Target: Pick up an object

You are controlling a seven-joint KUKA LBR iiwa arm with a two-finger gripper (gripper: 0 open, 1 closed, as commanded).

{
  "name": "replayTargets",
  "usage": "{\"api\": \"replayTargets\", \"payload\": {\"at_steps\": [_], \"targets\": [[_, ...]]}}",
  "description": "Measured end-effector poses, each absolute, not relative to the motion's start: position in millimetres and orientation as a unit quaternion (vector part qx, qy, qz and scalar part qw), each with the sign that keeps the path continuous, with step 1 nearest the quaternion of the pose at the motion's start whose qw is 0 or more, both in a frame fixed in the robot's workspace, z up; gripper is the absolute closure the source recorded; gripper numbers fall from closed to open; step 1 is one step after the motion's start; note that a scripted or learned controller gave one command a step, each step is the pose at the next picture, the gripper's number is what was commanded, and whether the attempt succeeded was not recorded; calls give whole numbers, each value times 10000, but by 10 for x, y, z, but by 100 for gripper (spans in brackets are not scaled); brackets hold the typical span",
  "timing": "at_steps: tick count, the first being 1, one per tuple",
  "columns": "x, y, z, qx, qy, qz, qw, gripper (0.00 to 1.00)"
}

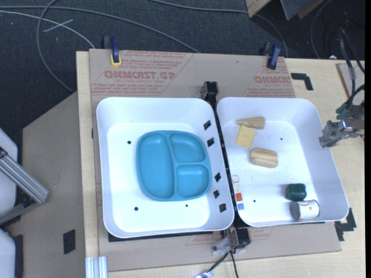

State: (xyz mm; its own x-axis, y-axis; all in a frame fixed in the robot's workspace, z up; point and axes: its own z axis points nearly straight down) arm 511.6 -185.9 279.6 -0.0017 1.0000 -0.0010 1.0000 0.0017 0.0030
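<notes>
While my claw (331,133) hovers just outside the right bin (324,172), its opening unreadable, I'd swing it inward toward the bread roll (263,157) nearby, descending squarely over its middle.

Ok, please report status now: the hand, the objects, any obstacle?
Hand at right bin's right edge, holding nothing. Bread roll untouched in right bin. Nothing blocking it.

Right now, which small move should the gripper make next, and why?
Probably move left over the right white bin, toward the tan oval block. The gripper sits at that bin's right rim, holding nothing, and the block lies apart from other items.
</notes>
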Motion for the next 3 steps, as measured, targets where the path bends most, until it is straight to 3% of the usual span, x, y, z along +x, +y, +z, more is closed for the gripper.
{"api": "replayTargets", "payload": {"at_steps": [2,3], "targets": [[5028,-744,2587,7048,7094,-1,-27,100],[5134,-206,2461,7048,7094,0,-23,100]]}}
